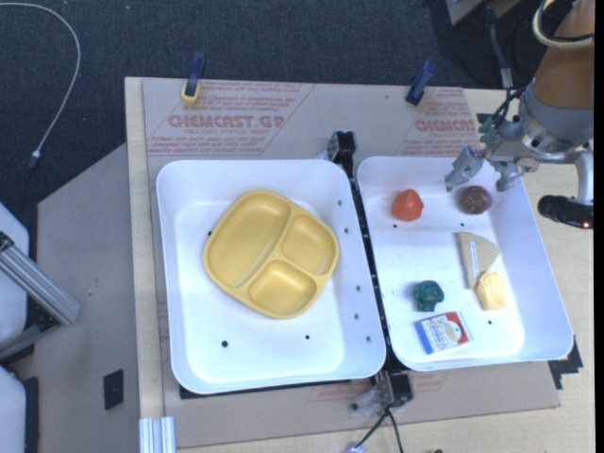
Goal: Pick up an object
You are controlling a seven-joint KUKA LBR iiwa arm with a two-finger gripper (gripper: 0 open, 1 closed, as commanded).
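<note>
Dark reddish-brown and roughly round, the small lump (474, 198) sat near the far edge of the right-hand white bin (538, 262), its surface mottled and duller than the pieces around it. The gripper (486, 171) hung directly over it with the two metal fingers (463, 171) spread apart, one on each side of the lump and nothing clamped between them; whether the tips touched the lump could not be told from this angle. The grey arm (564, 83) reached in from the right, its orange band above the wrist.

Five other pieces shared that bin. A red-orange ball (407, 205) lay to the left of the lump, well clear of the fingers. A tan wedge (475, 254) rested nearer the camera, with a yellow ridged piece (490, 291) just beside its lower end. A dark green knobbly piece (427, 295) and a small red, white and blue packet (443, 331) lay toward the near edge.

The left-hand white bin (189, 347) held a yellow divided plate (271, 253) with three compartments, lying flat and turned at an angle. Both bins stood side by side on a brown board (283, 116) printed with red lettering, fixed at its far edge by a yellow clamp (192, 85) and a blue clamp (420, 83).
</note>
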